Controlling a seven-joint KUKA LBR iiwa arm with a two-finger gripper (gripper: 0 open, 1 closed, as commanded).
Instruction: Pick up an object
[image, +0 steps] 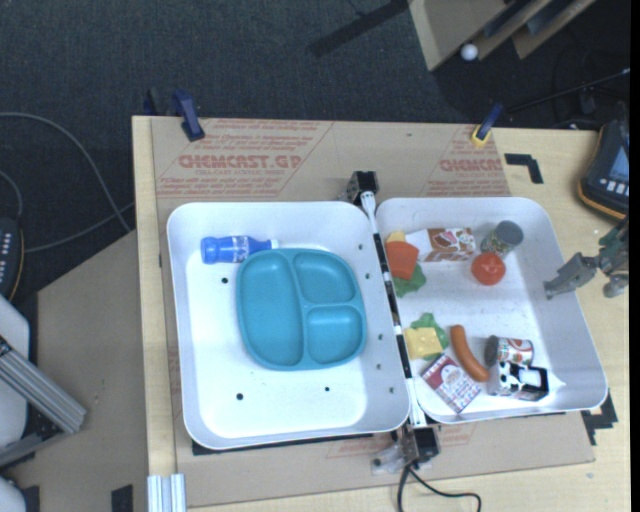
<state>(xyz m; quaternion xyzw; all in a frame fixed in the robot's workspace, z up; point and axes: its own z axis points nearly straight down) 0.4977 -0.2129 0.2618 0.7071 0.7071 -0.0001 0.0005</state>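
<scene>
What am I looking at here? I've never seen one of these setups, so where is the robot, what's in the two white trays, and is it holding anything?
This is one picture from a fixed camera above a bench, looking down at a slant. Two shallow white bins sit side by side. The left bin holds a blue divided plate and a small blue bottle lying on its side above it. The right bin holds small items: a red tomato-like ball, an orange-red piece, a grey can, a printed packet, a sausage, a yellow and green piece, and more small packages near the front. The grey part reaching in at the right edge is the robot's gripper, over the rim of the right bin. Nothing is visible between its fingers, so it appears to hold nothing; its exact state is too small to tell.
</scene>
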